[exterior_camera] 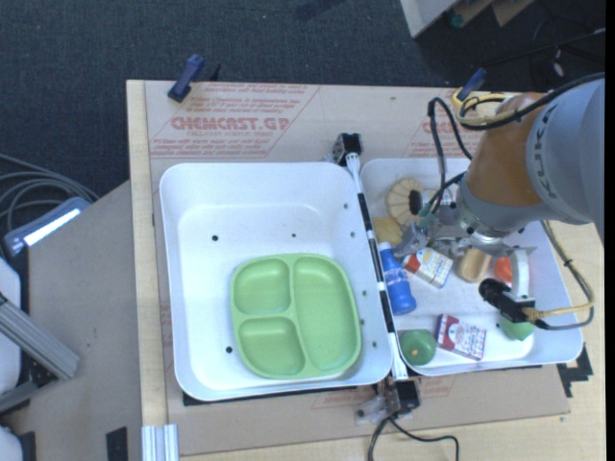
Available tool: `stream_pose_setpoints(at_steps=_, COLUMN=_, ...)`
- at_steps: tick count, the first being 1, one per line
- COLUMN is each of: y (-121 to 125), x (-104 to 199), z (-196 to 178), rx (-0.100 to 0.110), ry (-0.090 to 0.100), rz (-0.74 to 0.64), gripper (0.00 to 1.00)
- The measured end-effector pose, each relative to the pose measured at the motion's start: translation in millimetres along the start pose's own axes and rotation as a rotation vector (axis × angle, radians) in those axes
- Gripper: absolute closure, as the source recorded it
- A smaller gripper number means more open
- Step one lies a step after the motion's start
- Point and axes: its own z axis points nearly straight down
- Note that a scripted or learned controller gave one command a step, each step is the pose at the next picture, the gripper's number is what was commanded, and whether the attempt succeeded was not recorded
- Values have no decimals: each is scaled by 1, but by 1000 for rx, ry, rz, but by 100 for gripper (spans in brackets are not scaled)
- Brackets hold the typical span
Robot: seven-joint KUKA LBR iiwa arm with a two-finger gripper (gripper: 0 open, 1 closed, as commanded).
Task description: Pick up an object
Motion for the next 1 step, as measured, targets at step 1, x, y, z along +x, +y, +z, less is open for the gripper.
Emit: stream_pose_setpoints(at_steps=1, y=0, x=0, z=-10, rx=-1, ry=0, rz=0, gripper=100)
